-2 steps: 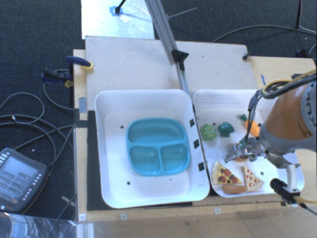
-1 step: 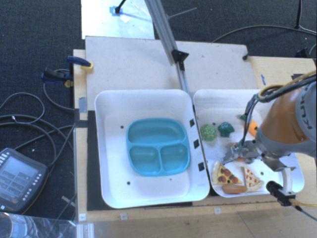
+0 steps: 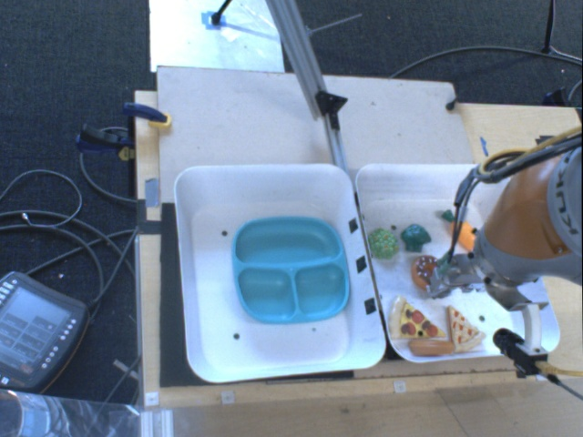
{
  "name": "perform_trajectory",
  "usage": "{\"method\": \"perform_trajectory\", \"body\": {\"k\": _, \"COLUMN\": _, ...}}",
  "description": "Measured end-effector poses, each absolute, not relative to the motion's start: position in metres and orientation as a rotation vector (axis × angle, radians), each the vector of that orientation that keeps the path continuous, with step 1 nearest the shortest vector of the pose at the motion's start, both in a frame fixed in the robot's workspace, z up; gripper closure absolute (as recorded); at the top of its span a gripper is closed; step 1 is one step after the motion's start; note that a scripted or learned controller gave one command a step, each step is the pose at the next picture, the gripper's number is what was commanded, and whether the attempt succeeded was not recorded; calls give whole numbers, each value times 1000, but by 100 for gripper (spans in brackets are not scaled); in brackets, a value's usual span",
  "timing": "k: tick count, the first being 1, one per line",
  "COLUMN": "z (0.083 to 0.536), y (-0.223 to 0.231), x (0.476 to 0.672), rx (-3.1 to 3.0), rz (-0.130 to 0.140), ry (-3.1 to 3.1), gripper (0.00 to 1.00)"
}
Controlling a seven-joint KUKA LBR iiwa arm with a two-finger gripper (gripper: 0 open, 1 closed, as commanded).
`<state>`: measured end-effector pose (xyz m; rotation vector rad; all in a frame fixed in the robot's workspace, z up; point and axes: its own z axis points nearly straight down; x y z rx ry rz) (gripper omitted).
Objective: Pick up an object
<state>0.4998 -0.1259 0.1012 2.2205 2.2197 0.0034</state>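
- Over the right bin (image 3: 378,182), camera view: the arm (image 3: 533,221) reaches in from the right, orange band uppermost, wrist bent down toward the bin floor.
- Gripper (image 3: 444,279) sits low beside the donut (image 3: 424,270); whether it is released or clenched cannot be told, and nothing shows between its parts.
- Right bin holds a pale green piece (image 3: 383,243), a dark green piece (image 3: 416,237), the donut, two pizza slices (image 3: 412,319) (image 3: 464,327) and a sausage (image 3: 430,345).
- An orange item (image 3: 465,236) is mostly hidden by the arm.
- Left bin (image 3: 196,271) holds a blue divided tray (image 3: 291,269).
- The arm hides the right bin's far side.
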Motion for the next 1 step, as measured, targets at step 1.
{"method": "perform_trajectory", "body": {"k": 1, "z": 154, "y": -136, "x": 505, "rx": 2213, "rz": 5, "ry": 2221, "gripper": 100}}
